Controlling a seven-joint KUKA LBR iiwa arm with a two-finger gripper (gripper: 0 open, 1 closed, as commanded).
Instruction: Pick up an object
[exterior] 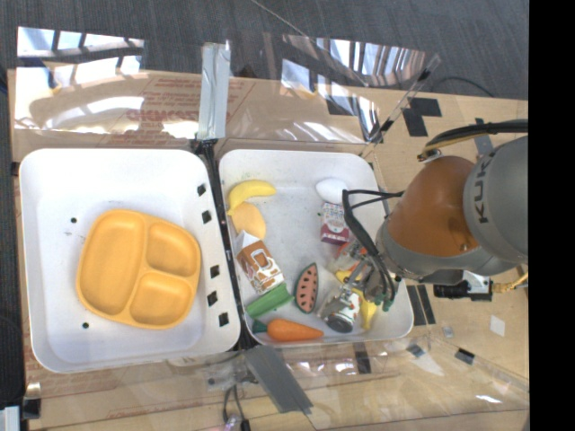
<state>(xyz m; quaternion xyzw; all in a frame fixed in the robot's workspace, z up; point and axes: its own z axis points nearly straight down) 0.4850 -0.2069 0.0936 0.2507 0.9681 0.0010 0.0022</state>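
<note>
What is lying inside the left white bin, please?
Inside the left bin lies one yellow divided tray with three compartments, and nothing rests in them. Whatever may be under the tray is covered and cannot be seen.

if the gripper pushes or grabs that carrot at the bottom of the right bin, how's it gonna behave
The carrot looks round and tapered, so a push would probably roll or swing it. Its smooth skin may slip in a pinch. It lies against the bin's front wall beside a green piece, which could crowd the approach.

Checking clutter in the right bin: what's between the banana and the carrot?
In the camera view, between banana and carrot: a pale orange piece, a brown-and-white box and a green piece.
</note>
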